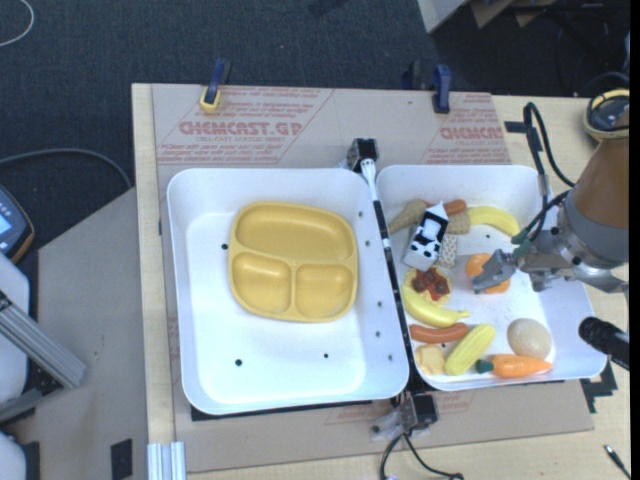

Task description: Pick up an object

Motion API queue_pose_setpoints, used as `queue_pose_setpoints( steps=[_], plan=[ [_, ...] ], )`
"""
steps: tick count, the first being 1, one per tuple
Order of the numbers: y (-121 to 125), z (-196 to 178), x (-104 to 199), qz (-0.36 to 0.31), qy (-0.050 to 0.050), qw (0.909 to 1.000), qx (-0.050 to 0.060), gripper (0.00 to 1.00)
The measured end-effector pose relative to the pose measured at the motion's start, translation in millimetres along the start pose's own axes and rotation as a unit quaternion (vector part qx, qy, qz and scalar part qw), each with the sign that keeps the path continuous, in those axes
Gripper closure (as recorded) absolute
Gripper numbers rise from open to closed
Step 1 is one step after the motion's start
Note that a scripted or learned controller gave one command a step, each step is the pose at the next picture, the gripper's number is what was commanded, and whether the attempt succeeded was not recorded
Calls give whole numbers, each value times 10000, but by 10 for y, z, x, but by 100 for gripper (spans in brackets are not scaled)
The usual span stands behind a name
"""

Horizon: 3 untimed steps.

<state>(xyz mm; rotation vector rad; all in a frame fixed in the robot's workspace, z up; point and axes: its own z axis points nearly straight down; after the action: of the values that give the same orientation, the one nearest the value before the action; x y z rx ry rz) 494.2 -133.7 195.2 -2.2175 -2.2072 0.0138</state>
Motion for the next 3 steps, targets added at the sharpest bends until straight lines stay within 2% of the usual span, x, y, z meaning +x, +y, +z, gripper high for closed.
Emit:
queue_pose_setpoints(
  steps=[1,3],
  plan=[
    [31,-74,5,-22,-12,10000,-74,0],
    [215,964,27,-23,-4,10000,-53,0]
  ],
)
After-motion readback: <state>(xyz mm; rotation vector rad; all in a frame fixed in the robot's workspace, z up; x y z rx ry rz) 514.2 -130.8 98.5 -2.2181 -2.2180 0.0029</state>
